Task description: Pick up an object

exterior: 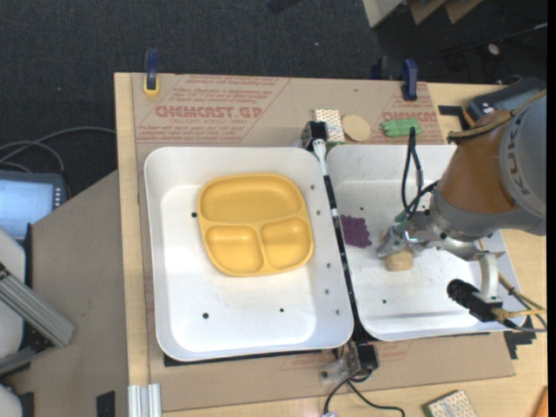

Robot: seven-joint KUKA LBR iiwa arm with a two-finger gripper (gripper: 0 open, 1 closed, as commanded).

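Tan block sits in the right bin, touching the lowered claw; grip state cannot be told. Purple piece lies near; an off-centre pinch could nudge the block away.

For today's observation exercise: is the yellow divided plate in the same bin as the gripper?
No, the yellow plate lies in the left bin, while the gripper is over the right bin.
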